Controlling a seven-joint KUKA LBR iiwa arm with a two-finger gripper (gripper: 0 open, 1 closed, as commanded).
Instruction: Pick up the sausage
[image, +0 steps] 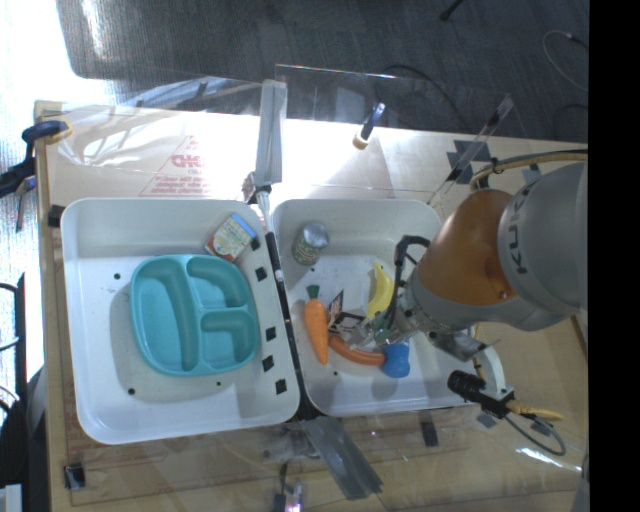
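Claw (382, 322): sat low in the right bin (432, 400), just above the sausage's right half; I couldn't tell if it was released or clenched, wrist blocked my look.
Sausage (352, 351): lay flat on the right bin floor, front-centre, w/ nothing visibly gripping it.
Sausage axis: long axis ran roughly left-right in my feed, slightly tilted, left end a bit farther from the front wall; right end pointed at the blue piece (396, 361), touching or nearly so.
Neighbours: carrot (316, 329) just left, running near-far, its lower end close to the sausage's left end; banana (380, 287) behind, near the claw; can (310, 243) well apart at the back-left.
Left bin (90, 250): held a teal tray (195, 314) & a small pack (232, 237), not in play.
Step, my call: closing span should go across the short width, mid-length, clear of carrot & blue piece; straight descent, lift only once it's seated.
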